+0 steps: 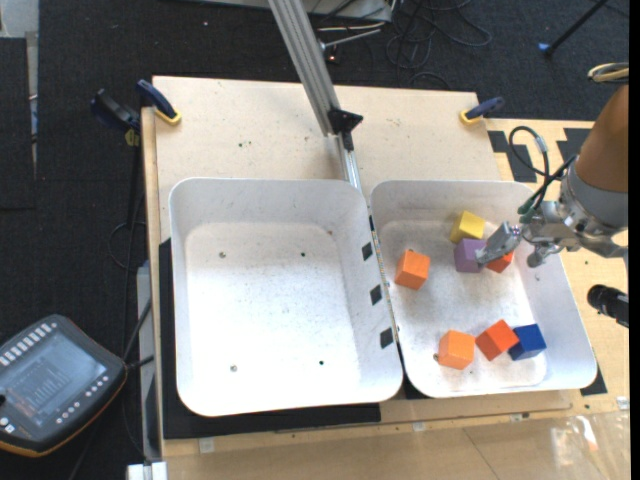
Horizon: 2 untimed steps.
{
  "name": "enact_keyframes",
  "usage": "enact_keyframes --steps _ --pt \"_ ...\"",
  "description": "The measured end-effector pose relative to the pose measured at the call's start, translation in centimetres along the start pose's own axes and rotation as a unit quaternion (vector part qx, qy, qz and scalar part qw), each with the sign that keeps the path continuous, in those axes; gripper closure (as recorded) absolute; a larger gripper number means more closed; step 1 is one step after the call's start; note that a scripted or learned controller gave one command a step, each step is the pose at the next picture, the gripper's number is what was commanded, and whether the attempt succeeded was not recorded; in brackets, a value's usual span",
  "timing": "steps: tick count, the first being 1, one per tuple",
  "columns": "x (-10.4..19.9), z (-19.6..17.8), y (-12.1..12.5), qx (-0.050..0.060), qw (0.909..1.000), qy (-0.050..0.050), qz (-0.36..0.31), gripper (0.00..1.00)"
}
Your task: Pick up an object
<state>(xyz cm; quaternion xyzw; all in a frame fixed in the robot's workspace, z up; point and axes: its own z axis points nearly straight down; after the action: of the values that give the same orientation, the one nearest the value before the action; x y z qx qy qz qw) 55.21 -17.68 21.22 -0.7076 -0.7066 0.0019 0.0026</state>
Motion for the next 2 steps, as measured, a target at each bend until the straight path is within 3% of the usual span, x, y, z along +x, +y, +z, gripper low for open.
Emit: enact_keyframes --steps 2 --pt "0.0 11.7 0.4 -0.001 1.0 0.0 0.0 0.0"
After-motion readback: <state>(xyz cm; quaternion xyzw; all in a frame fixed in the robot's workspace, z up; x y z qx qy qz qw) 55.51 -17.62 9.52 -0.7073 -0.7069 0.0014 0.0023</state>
